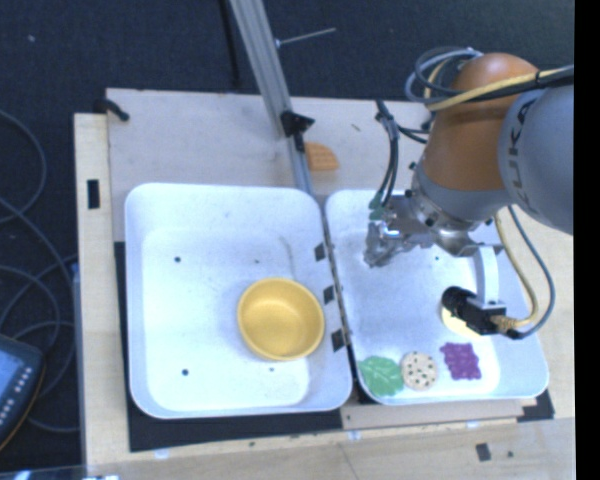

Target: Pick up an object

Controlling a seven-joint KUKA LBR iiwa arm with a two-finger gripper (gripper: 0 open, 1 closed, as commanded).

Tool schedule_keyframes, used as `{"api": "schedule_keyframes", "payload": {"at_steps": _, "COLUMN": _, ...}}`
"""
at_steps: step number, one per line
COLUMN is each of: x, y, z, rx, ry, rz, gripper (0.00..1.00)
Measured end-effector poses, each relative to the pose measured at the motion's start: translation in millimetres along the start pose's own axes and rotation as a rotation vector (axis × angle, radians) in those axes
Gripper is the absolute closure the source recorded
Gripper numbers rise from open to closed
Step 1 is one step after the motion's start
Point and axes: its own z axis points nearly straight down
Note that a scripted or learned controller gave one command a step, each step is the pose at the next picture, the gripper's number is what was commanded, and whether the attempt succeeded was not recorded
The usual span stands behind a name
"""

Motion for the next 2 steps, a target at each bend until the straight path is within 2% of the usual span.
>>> {"api": "schedule_keyframes", "payload": {"at_steps": 1, "x": 58, "y": 2, "z": -6, "rx": -0.002, "ry": 0.000, "rz": 0.000, "gripper": 1.00}}
{"api": "schedule_keyframes", "payload": {"at_steps": 2, "x": 110, "y": 4, "z": 10, "rx": 0.002, "ry": -0.002, "rz": 0.001, "gripper": 1.00}}
